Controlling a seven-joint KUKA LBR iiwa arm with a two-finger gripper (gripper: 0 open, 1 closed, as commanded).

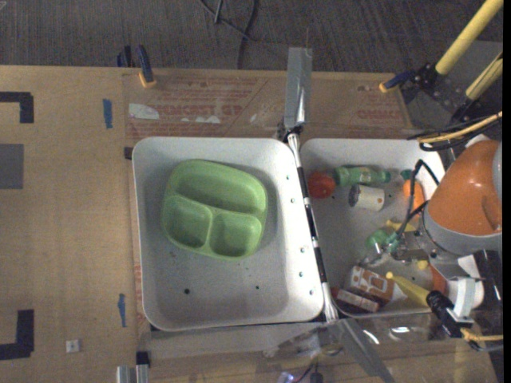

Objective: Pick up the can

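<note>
The can (368,198), a short pale cylinder lying on its side, rests in the upper half of the right bin (339,238), with bare white floor below it toward six o'clock. At its twelve o'clock, just beside it, a green bottle (363,175) with a slim neck lies on its side along the bin's top wall, and at ten o'clock a round red-orange object (322,185) sits close to the divider between the bins. Toward five o'clock the gripper (397,248) hangs over a clutter of small green and yellow items; whether its claw is apart or together cannot be told. At six o'clock a brown printed packet (367,287) lies flat near the bottom wall. The left bin (160,294) holds a smooth green divided plate (214,208), with open floor around it. Both bins stand on a tan wooden bench (64,238) marked with blue tape; dark carpet runs beyond its far edge.
</note>
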